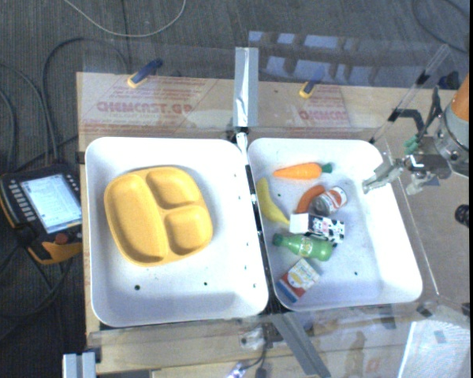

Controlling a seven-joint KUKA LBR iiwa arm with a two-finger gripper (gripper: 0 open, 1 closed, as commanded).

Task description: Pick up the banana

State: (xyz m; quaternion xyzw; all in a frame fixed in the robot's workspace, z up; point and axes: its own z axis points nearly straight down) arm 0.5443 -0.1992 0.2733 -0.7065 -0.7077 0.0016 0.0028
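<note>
**Operator:** Logging from the remote desk, biggest items first. Two shallow white plastic bins sit side by side on the bench: left bin (pixel 110 290), right bin (pixel 394 274). I see a yellow three-compartment plastic tray (pixel 158 213) lying flat in the middle of the left bin.

**Observer:** And the arm?

**Operator:** Grey arm with the orange band (pixel 461 101) reaches in at the right edge. Its two-finger gripper (pixel 378 179) hangs over the right bin's upper right corner, by the rim. I cannot tell how its jaws stand; it is too small and angled. Nothing visible between them.

**Observer:** Target?

**Operator:** The curved yellow banana (pixel 269 202) lies along the right bin's left wall, well apart from the gripper. Just above and right of it lies an orange carrot with a green top (pixel 302 171). A green plastic bottle (pixel 305 246) lies on its side below the banana's lower end.

**Observer:** Smaller clutter?

**Operator:** An orange-red rounded piece with a grey metallic end (pixel 319 199) sits mid-bin. A black-and-white patterned small carton (pixel 325 227) is touching the bottle's upper side. A small colourful printed packet (pixel 299 278) lies near the bin's front wall. Outside the bins, a handheld control pendant with a lit screen (pixel 43 203) rests at far left.
</note>
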